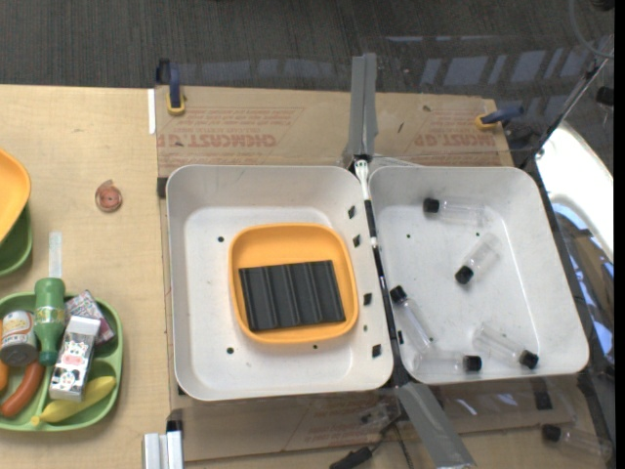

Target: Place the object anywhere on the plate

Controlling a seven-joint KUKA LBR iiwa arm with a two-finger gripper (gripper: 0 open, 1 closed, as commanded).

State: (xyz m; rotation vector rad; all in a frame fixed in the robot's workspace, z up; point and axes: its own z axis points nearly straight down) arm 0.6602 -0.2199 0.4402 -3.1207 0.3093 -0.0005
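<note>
- The desk (78, 125) fills the left and centre of the frame, with cardboard under two shallow white bins set side by side.
- The left bin (195, 262) sits at centre frame; the right bin (547, 262) touches it along the middle seam.
- The plate (293, 283), orange-yellow with rounded corners, lies flat in the middle of the left bin. A dark ribbed insert (293, 295) covers most of its floor, leaving a bare orange strip along the top.
- At lower left of the frame a green tray (98, 404) holds toy food, well apart from both bins.
- The task's things are small clear vials with black caps, scattered in the right bin: one at upper left (444, 206), one at mid-bin (476, 262), one by the left wall (408, 313), and two along the lower edge (493, 345).
- I cannot tell the state of the gripper, spread or pressed together, from this frame.
- Judgement: the step in hand is the pick. The mid-bin vial looks the best choice, since it lies apart from walls and neighbours. Closing across its narrow width, not along its length, should stop it rolling away. Then release low over the ribbed insert, whose grooves may keep it from rolling off.
</note>
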